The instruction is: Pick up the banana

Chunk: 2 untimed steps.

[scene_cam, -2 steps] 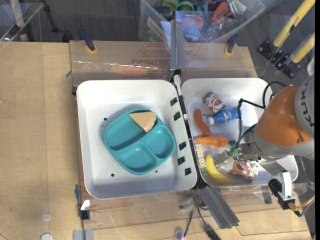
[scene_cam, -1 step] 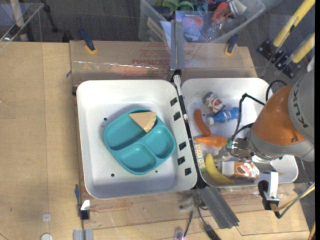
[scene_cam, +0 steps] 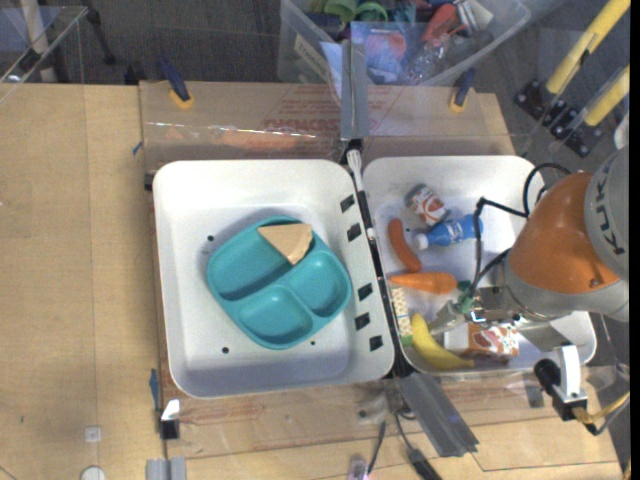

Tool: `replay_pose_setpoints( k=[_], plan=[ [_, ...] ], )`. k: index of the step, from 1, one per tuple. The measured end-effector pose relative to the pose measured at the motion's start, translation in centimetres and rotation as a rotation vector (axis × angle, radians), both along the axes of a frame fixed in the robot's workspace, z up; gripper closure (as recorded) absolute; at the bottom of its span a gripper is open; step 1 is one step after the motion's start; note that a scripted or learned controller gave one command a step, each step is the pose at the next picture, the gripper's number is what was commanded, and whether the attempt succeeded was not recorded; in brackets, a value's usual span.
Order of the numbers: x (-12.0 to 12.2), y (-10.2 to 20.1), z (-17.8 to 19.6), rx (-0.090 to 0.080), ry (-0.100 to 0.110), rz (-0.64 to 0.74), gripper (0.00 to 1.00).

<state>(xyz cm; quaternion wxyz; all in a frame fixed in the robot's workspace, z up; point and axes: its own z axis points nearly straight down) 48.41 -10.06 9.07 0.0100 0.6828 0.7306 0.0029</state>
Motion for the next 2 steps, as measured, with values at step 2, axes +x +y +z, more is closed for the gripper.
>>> replay_pose_setpoints(
  k=[2],
  plan=[
    [0.17,0.56,-0.01,0.005,-0.008,-0.198,0.0]
  ],
)
